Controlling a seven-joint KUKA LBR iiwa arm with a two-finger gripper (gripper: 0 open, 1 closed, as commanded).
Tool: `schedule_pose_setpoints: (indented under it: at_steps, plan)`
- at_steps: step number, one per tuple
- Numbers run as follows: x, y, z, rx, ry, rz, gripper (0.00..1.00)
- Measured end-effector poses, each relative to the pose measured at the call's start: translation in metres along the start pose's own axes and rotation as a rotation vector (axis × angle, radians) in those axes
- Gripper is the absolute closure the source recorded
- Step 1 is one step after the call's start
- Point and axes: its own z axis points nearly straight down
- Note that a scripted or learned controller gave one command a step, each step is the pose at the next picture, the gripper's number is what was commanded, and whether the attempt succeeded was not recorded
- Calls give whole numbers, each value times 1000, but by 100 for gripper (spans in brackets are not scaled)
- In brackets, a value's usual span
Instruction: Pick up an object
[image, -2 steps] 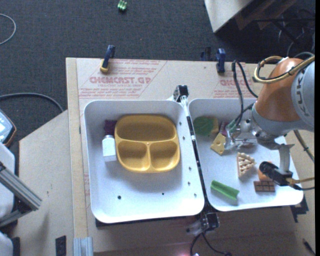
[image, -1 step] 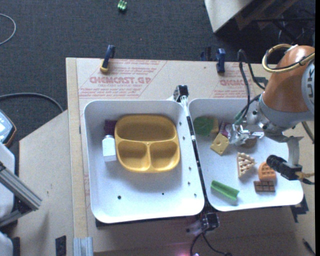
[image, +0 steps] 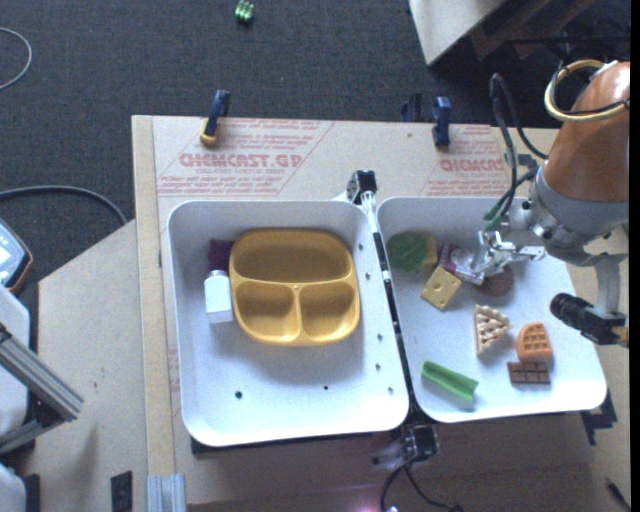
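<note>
A bench (image: 250, 150) seen from above carries two shallow white bins side by side. The left bin (image: 200, 390) holds a yellow divided tray (image: 294, 285) near its centre, with a small white bottle (image: 218, 297) touching the tray's 9 o'clock edge and a dark purple item (image: 220, 250) just beyond the bottle, toward 11 o'clock.

The right bin (image: 570, 395) holds the loose objects. A green round piece (image: 405, 250) lies at 10 o'clock, and a yellow cheese wedge (image: 440, 288) sits just beside it. A tan lattice wedge (image: 490, 328) lies near the centre. An orange waffle (image: 534, 342) sits at 4 o'clock, and a brown chocolate piece (image: 528, 373) touches its lower edge. A green stick (image: 449, 383) lies at 7 o'clock.

The grey arm reaches in from 3 o'clock. Its gripper (image: 490, 258) hangs low over a dark red and white object (image: 462, 262) at the bin's 12 o'clock area. Whether the jaws are apart or together cannot be told. A black cable arcs above the arm.
</note>
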Motion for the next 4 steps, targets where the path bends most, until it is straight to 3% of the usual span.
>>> schedule_pose_setpoints:
  at_steps: [1,2,4]
  plan:
    - [54,6,-6,3,2,-4,100]
    - [77,18,10,5,1,-1,100]
    - [65,12,12,9,2,2,100]
